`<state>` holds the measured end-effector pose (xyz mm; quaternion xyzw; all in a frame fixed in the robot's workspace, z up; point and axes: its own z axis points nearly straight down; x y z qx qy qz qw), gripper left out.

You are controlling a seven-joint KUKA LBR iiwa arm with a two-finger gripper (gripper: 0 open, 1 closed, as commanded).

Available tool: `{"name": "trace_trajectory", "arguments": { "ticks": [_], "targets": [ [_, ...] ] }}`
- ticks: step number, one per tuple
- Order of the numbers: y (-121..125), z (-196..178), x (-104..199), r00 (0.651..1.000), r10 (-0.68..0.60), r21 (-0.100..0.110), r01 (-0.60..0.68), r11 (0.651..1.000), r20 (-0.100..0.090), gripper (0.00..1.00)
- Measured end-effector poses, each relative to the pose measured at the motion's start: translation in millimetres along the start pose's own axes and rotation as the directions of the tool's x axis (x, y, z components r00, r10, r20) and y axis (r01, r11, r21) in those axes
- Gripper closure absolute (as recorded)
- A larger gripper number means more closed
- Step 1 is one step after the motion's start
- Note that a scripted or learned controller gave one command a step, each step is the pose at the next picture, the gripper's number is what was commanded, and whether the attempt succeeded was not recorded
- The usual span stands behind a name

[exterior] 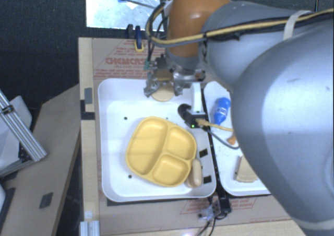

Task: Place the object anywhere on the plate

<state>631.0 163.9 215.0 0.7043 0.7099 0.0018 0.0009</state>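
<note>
We see gripper point(163, 84) low at far rim of left bin point(116, 125), over tan disc point(164, 94); whether it grasps, we cannot tell. Yellow plate point(160, 151) sits well apart, nearer front. Our worry: disc lies flat against wall, so gripper may skid off, lift nothing, or clip rim.
</note>
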Motion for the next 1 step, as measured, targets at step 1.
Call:
{"name": "trace_trajectory", "arguments": {
  "ticks": [1],
  "targets": [
    [-0.8,-0.1,-2.8,1.0,0.003,0.002,-0.003,1.0,0.001,0.0]
  ]
}}
